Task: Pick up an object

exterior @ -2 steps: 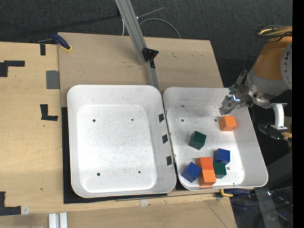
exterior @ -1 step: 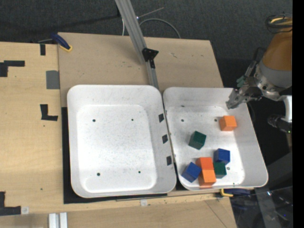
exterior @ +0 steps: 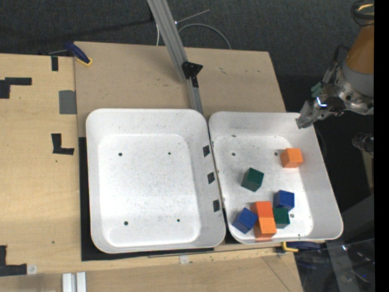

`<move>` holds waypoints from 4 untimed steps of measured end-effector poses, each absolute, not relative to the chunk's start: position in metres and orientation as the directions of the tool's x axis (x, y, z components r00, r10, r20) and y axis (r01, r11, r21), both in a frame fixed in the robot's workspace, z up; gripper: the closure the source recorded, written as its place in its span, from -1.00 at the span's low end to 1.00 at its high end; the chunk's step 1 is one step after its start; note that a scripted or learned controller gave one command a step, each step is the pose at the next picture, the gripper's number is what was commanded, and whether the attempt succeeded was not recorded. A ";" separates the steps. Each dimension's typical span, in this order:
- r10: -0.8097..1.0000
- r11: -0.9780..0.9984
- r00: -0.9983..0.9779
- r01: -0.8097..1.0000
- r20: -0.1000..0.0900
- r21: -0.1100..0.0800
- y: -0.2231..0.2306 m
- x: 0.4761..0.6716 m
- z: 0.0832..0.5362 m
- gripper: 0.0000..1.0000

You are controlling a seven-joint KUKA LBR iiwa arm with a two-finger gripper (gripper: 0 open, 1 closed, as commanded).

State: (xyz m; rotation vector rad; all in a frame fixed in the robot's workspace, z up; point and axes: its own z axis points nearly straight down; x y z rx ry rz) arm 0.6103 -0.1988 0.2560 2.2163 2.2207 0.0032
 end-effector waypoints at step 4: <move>1.000 0.006 -0.006 1.000 0.001 -0.003 0.028 0.628 0.240 1.00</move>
